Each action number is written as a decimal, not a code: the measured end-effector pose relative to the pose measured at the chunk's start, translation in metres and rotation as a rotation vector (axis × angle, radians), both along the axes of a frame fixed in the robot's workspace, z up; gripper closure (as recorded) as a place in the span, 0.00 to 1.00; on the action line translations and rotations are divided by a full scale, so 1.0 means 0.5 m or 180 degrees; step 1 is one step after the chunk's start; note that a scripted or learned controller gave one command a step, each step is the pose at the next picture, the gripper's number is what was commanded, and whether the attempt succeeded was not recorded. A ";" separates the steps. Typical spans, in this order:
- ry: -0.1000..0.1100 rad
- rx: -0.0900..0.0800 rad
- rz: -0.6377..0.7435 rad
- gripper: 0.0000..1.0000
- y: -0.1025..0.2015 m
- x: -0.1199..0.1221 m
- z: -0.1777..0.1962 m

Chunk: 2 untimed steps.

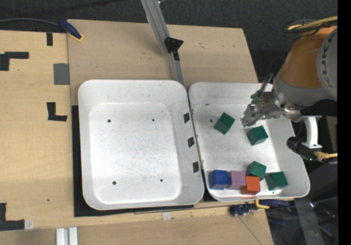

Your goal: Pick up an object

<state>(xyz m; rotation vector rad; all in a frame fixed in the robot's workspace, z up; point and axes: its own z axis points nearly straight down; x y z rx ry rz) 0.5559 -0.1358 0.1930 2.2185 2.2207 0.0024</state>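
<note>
Camera view: gripper (253,113) hangs low over the right bin (285,93), toward its far right part, arm coming in from the right edge. Whether the pincer is released or clenched, cannot tell; nothing visibly sits in it. Nearest candidate is a green cube (256,135), just beside the gripper on the side toward the bin's near edge, tilted on the bin floor, no clear long axis. Second green cube (224,123) lies a bit further, toward the bin's left wall, also turned at an angle. The two are apart from each other, so either looks reachable without a neighbour in the way.

Along the right bin's near edge a cluster: blue cube (219,178), lilac cube (238,178), orange cube (252,184), touching or nearly; dark green cube (256,170) just behind the orange one, another green cube (276,180) near the near right corner. Crowded, harder pick. Left bin (131,87) sits beside, sharing the middle wall.

Judgement: a short move toward the near edge, then down, should reach the nearest cube.
</note>
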 end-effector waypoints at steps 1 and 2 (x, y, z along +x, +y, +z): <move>0.0000 0.0000 0.0002 1.00 0.000 0.002 0.068; 0.0009 0.0008 0.0016 1.00 0.096 0.026 0.087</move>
